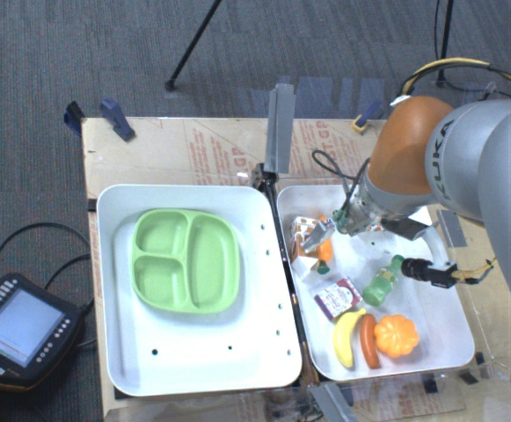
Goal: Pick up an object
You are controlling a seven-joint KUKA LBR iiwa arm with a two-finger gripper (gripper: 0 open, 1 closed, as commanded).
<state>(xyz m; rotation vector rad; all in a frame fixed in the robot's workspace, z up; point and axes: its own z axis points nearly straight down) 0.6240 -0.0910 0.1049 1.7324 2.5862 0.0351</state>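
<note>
Reaching in from the right, the end effector (336,222) sits low over the upper left part of the right bin (453,341), and we cannot tell whether it is released or clenched, since the wrist hides it.

Going left to right, we see a handheld control pendant (19,328) with a pale screen lying on the grey carpet at the far left, its cable looping behind it. Next comes the desk (176,152), a board with red printing and a blue clamp (116,118) at its upper left corner. On it rests the left bin (198,363), which holds a light green divided plate (187,260) with three compartments, lying flat.

A grey upright post (281,130) stands between the two bins at the back. In the right bin, a crinkled snack wrapper (306,233) and a small orange piece (325,251) lie just beside the end effector. Below them is a maroon packet (338,298), with a green bottle (382,283) tilted near it. Along the front we find a yellow banana (346,338), a red sausage-shaped toy (368,341) touching it, and an orange pumpkin (396,336) beside that. The grey arm with its orange band (409,152) fills the upper right.
</note>
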